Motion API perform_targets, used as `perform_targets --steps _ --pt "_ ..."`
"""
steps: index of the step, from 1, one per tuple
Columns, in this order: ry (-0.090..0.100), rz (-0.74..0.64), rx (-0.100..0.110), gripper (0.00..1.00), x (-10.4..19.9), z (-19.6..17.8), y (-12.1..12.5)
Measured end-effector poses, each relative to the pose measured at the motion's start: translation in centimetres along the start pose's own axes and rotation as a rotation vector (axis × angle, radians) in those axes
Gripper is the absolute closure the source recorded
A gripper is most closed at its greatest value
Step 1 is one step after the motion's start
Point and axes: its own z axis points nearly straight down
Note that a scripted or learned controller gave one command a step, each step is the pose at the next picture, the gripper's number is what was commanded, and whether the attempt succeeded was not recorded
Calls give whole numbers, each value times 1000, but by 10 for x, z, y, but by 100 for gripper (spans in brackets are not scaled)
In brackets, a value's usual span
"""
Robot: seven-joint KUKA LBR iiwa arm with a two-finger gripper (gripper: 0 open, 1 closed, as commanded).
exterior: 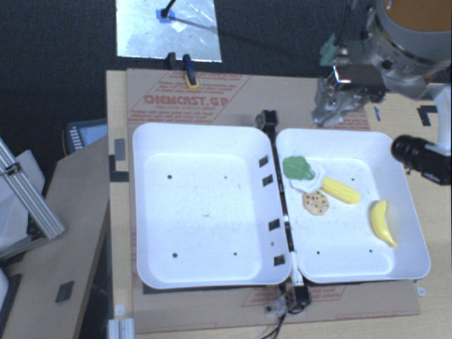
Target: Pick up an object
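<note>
**Arm above the right bin's far edge, toys lying in the bin**

We see two white bins side by side on the counter [120, 274]. The left bin [201, 136] has bare white floor. The right bin [406, 260] holds four small things. A green leafy piece [297, 167] lies near the bin's far left corner, touching a white piece [309, 181] just beside it. A yellow corn cob [340, 190] lies next to the white piece, towards the bin's middle. A round cookie [316, 203] with dark specks sits just in front of the white piece and close to the corn. A banana [382, 222] lies apart from that cluster, near the bin's right wall.

The arm [409, 27] comes in at the top right, its orange band at the frame's upper edge. The jaws [337, 104] hang above the far rim of the right bin, over the cardboard sheet [187, 97] that lies under both bins, well apart from every toy. We cannot tell how far apart the jaws stand, as they blur together at this angle; nothing shows between them.

A shiny metal plate [166, 20] lies beyond the bins at the top left.
</note>
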Motion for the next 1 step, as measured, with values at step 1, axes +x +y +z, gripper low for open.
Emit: perform_targets --steps 1 --pt "-5 12 13 100 -26 15 -1"
